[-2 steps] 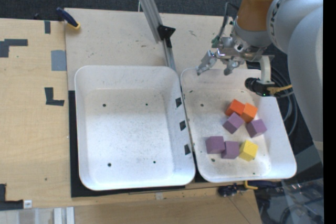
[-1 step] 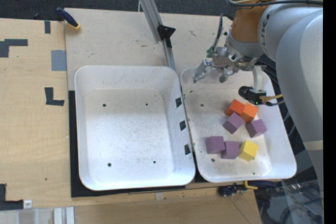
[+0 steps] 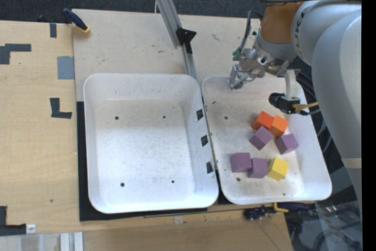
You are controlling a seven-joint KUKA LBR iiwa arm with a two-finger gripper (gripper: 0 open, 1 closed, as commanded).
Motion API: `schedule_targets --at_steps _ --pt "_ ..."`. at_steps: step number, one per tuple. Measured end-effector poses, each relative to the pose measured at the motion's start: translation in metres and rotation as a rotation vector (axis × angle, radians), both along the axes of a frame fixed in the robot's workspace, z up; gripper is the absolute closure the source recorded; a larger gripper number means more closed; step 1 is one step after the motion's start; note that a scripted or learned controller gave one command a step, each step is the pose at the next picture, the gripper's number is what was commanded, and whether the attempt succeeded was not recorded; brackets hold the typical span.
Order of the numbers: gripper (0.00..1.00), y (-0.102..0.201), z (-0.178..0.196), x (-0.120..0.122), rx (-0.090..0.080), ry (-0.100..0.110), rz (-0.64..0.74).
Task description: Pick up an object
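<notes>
Several small blocks lie in the right bin (image 3: 223,126): two orange blocks (image 3: 270,122) touching each other, purple blocks (image 3: 260,138), (image 3: 286,143), (image 3: 240,161), (image 3: 258,168), and a yellow block (image 3: 278,168) at the front. My gripper (image 3: 237,83) hangs over the bin's back left corner, well behind the blocks and apart from them. Nothing shows between its fingers.
The left bin (image 3: 94,97) sits beside the right one, sharing a middle rim. A slanted metal rail (image 3: 167,6) runs from the top down to the bins' junction. A blue and yellow clamp (image 3: 76,19) lies at the back left of the bench.
</notes>
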State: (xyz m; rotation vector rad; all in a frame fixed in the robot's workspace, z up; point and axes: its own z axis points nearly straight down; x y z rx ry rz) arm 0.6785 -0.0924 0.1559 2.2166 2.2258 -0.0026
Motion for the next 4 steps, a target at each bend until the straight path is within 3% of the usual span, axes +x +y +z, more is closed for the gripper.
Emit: schedule_targets --at_steps 1,2,4 --pt "1.0 0.0 0.063 -0.004 0.001 -0.006 -0.002" --pt "1.0 0.001 0.055 -0.004 0.001 0.001 -0.002" --pt "1.0 0.106 0.048 -0.034 0.002 0.002 0.002"
